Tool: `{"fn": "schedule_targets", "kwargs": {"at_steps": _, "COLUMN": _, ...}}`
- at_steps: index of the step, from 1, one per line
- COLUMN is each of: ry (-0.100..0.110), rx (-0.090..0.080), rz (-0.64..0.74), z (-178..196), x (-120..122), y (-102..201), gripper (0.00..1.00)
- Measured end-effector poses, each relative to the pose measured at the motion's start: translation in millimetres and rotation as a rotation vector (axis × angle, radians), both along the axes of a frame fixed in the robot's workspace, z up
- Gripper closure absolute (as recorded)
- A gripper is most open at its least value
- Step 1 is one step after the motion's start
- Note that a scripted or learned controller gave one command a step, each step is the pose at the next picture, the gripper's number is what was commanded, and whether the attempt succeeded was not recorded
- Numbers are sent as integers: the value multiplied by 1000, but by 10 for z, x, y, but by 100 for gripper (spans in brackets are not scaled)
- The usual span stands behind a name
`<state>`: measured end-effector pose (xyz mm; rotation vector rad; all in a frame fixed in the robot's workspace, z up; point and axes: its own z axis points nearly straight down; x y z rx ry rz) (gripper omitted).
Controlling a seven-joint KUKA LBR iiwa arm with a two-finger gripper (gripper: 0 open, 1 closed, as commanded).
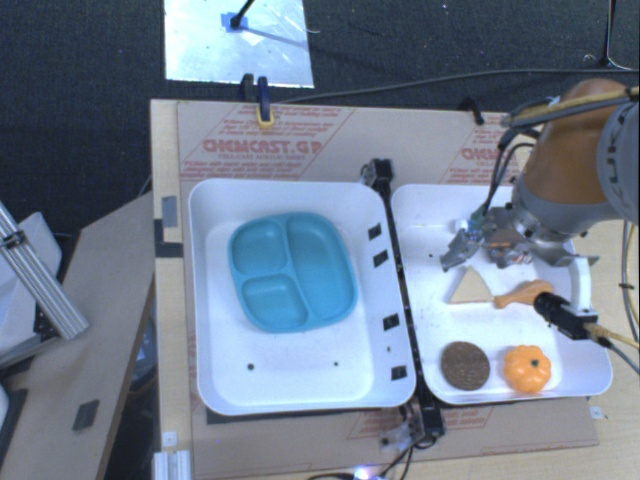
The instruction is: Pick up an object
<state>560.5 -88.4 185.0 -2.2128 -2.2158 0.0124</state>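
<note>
Over right bin [420, 268], gripper [462, 251] low, jaw opening impossible to tell; tan wedge [468, 288] just below jaws, brown cookie [466, 365] and orange pumpkin [527, 367] farther off.

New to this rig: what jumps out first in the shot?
The blue tray, lying alone in the left bin. Next the arm, reaching into the right bin, its claw low just above a tan wedge. An orange pumpkin and a brown disc lie along that bin's near edge.
</note>
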Motion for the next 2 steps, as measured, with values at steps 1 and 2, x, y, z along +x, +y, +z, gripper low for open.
{"fn": "schedule_targets", "kwargs": {"at_steps": 1, "ry": -14, "rx": -1, "rz": 2, "z": 75, "x": 31, "y": 1, "gripper": 0}}
{"fn": "schedule_targets", "kwargs": {"at_steps": 2, "ry": -11, "rx": -1, "rz": -1, "z": -341, "x": 33, "y": 4, "gripper": 0}}
